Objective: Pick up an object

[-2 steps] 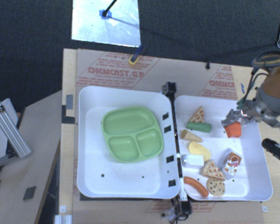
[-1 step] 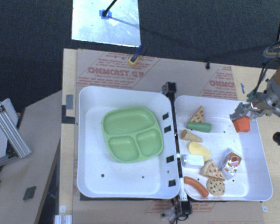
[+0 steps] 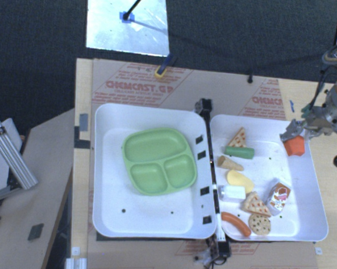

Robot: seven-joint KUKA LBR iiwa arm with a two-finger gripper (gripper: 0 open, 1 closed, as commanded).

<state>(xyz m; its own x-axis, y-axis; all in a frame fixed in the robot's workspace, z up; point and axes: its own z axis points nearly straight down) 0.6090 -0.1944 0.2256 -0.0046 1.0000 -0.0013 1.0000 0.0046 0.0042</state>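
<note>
Nearest to the camera, in the right bin, lie a red sausage and a round cookie, close to the bin's front wall. Just behind the cookie sits a pizza slice, and beside that slice a small red-and-white carton. Further back in the same bin come a white block, a yellow piece, a cone-shaped piece, a green stick and a second pizza slice. At the far right corner of the right bin an orange block is seen directly under the hand; the block seems to sit between the grey fingers, so the hand is closed on it, just above the bin's rim. To the left of the right bin, touching it along the black divider, is the left bin, which carries a green divided plate. Both bins rest on the worktop.
</note>
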